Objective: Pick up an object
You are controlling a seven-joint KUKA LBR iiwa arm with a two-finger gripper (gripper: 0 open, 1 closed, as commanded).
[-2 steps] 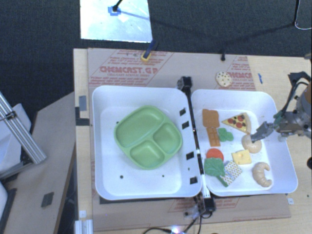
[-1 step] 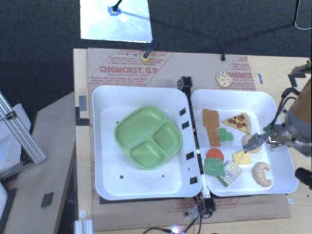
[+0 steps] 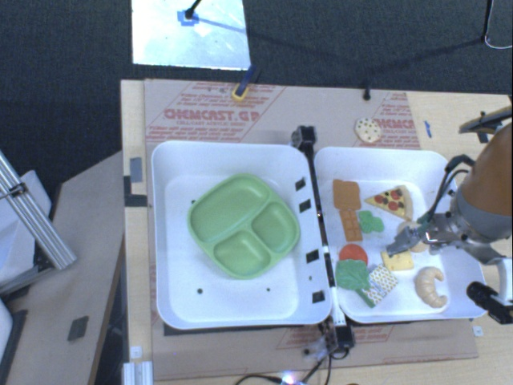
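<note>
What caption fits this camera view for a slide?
Gripper low in right bin among toy foods; green tray in left bin.

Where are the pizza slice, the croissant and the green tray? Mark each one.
pizza slice (image 3: 389, 201), camera view, middle of its topping.
croissant (image 3: 431, 285), camera view, middle of its curve.
green tray (image 3: 240, 224), camera view, central ridge between compartments.

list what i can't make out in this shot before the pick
- Gripper in the camera view: its fingertips are small and blurred above the yellow block, so their state and any contact cannot be told.
- Arm: cut off by the right edge.
- Patterned piece in the right bin: too small to identify, partly under the green leafy piece.
- Cookie behind the bins: detail too small to read.
</note>
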